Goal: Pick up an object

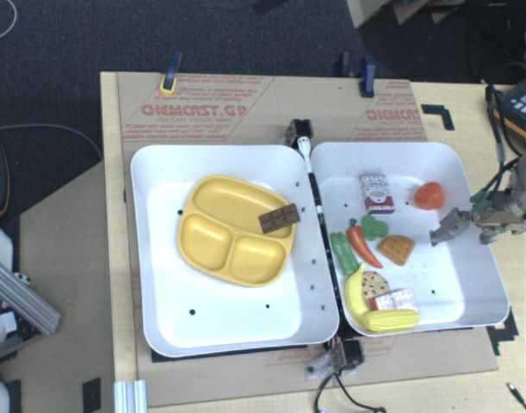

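The tabletop was a pale board with red lettering along its far edge, and it carried two shallow white bins set side by side and touching along their inner rims. The left bin held a yellow divided plate lying roughly in its middle, turned at a slant. A small brown chocolate bar rested on the plate's right rim, toward the divider between the bins.

The right bin held the smaller things. Along its near left side lay a banana and, just nearer, an ear of corn; a cookie and a small red and white packet sat among them, close together. Farther in, a green pepper lay beside a carrot, with a green leafy piece touching the carrot's far end. A brown slice of bread sat just right of the carrot. At the far side stood a red and white carton, and to its right, well apart, an orange tomato.

The end effector reached in from the right over the right bin's right edge, near the tomato but not touching it. I could not tell how it was set, and nothing showed in its grasp.
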Controlling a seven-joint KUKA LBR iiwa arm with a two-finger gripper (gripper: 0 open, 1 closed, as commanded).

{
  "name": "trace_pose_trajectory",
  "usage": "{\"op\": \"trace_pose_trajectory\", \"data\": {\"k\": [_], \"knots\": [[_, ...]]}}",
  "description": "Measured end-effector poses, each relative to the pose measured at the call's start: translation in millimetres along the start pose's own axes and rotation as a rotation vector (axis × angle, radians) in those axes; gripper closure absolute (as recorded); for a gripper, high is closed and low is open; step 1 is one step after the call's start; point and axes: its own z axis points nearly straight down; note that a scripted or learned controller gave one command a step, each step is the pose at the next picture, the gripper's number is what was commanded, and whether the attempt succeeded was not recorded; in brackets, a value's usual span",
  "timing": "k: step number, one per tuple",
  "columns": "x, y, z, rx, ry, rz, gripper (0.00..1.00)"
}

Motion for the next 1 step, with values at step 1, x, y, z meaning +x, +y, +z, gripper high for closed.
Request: {"op": "trace_pose_trajectory", "data": {"k": [1], "knots": [[0.1, 2.8, -5.7, -0.012, -0.003, -0.003, 0.0]]}}
